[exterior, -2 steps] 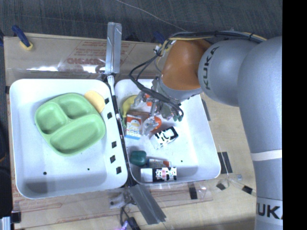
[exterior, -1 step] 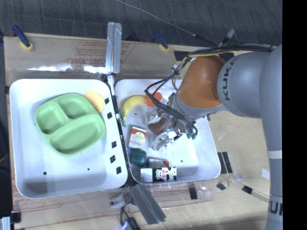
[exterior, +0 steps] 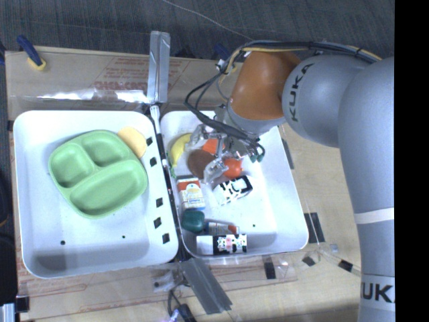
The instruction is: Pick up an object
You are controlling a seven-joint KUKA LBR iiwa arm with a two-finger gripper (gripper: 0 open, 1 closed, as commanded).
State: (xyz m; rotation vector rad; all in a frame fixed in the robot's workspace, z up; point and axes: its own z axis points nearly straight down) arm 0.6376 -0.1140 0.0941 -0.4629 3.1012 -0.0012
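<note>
Gripper [exterior: 218, 161] is down in the right bin [exterior: 281, 206] over an orange object [exterior: 231, 165]; grip state can't be told, nor the object's long axis.

This is a robotics lab or test cell, not a home. A grey industrial arm [exterior: 348, 106] with an orange band reaches in from the right over a bench [exterior: 315, 180] bearing two shallow white bins [exterior: 27, 180] side by side, held by metal brackets [exterior: 159, 66] and black clips. The bench top is cardboard under taped plastic sheet. Loose cables [exterior: 201, 92] run along the wrist. Dark carpet [exterior: 80, 5] lies at the far side.
</note>
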